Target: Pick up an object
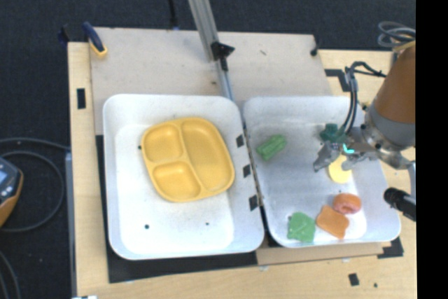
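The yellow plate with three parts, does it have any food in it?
Empty. The yellow plate in the left bin shows bare yellow in all three sections; the toy pieces lie in the right bin.

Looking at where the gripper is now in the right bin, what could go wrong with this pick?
1. The gripper sits beside the yellow piece, which partly hides under it; a descent may push it aside rather than catch it.
2. The orange block, red-orange piece and green block lie crowded near the right bin front wall, so a grasp there might catch two or hit the wall.
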Controlling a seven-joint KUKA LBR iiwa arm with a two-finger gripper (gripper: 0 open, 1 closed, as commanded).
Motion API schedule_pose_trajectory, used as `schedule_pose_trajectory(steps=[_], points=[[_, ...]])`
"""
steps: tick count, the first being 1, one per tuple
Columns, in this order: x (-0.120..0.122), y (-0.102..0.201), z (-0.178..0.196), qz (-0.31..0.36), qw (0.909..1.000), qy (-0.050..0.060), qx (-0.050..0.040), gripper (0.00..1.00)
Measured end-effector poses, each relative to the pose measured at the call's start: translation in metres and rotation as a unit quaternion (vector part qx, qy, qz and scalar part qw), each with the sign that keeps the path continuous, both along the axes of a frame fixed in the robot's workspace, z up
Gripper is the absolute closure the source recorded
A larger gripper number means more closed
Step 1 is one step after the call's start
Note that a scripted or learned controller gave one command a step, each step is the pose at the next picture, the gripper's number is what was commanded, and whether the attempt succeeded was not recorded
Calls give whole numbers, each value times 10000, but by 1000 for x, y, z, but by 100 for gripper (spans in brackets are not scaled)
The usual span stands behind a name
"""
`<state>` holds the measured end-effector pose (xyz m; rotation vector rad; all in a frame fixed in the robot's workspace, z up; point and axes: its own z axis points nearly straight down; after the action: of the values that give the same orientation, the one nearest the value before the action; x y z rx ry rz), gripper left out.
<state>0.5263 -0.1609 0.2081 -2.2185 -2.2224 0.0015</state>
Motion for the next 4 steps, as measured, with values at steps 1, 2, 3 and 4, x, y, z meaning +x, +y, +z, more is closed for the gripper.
schedule_pose_trajectory(steps=[1, 2, 3, 4], points=[[1, 0, 1, 2, 10000, -13, -3, 0], [8, -7, -56, -9, 10000, 7, -5, 0], [8, -8, -108, -13, 10000, -13, -10, 0], [10, -9, -94, -29, 10000, -34, -8, 100]])
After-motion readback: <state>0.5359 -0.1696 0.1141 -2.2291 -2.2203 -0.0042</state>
